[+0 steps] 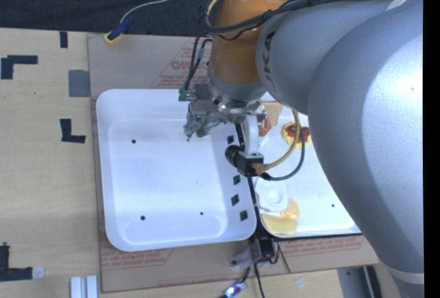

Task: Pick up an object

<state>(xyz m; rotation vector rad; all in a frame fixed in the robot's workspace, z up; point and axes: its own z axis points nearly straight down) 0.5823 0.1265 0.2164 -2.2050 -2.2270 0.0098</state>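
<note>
On the left, the table (pixel 41 173) carries dark tape marks and a cardboard sheet (pixel 137 69), and a blue-and-yellow cable end (pixel 118 29) lies at the sheet's far corner. The left bin (pixel 113 152) sits on the cardboard, white and shallow, with a few small dark dots on its floor. The gripper (pixel 199 121) hangs over the far right corner of this bin, close above its floor; whether it is spread or pressed together cannot be told, and nothing can be seen in it. Further right, past the shared rim, the right bin (pixel 316 210) holds a yellow and white object (pixel 280 210) near its front left corner, well apart from the gripper, and an orange-marked item (pixel 297 131) half hidden by the grey arm (pixel 357 90).
</note>
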